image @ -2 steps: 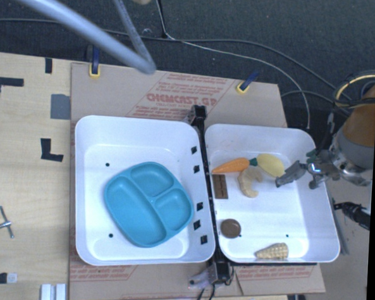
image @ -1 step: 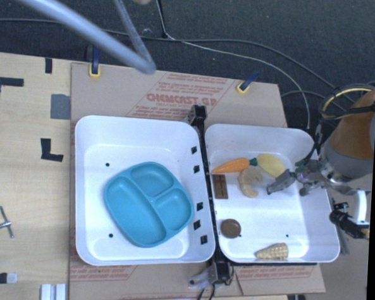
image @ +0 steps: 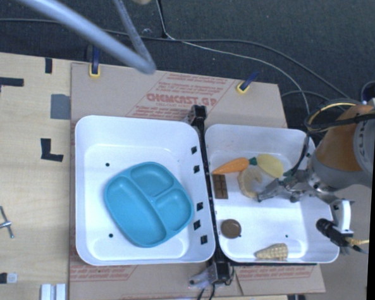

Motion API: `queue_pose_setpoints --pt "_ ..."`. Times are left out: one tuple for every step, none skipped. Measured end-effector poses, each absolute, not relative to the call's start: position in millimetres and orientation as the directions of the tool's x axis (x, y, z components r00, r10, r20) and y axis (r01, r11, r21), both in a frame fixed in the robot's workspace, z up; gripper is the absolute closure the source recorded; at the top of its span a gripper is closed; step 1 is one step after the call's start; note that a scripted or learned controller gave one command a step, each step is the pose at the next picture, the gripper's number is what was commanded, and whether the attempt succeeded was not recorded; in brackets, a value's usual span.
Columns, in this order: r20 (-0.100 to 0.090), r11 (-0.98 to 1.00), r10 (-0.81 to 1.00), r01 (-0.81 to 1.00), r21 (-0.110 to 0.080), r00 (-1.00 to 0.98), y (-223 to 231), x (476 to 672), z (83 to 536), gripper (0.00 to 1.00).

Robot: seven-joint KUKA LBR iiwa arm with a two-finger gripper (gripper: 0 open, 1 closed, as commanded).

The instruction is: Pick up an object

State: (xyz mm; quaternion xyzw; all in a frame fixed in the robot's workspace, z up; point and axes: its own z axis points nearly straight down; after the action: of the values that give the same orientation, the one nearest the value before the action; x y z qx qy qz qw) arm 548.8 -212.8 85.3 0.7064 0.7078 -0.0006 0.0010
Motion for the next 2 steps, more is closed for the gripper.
queue_pose_setpoints --pt "-0.005 0.002 1.000 1.000 0.003 -0.002 -214 549.8 99 1.00" --pt "-0.002 0.001 1.000 1.000 0.004 -0.001 -214 542.2 157 1.00"
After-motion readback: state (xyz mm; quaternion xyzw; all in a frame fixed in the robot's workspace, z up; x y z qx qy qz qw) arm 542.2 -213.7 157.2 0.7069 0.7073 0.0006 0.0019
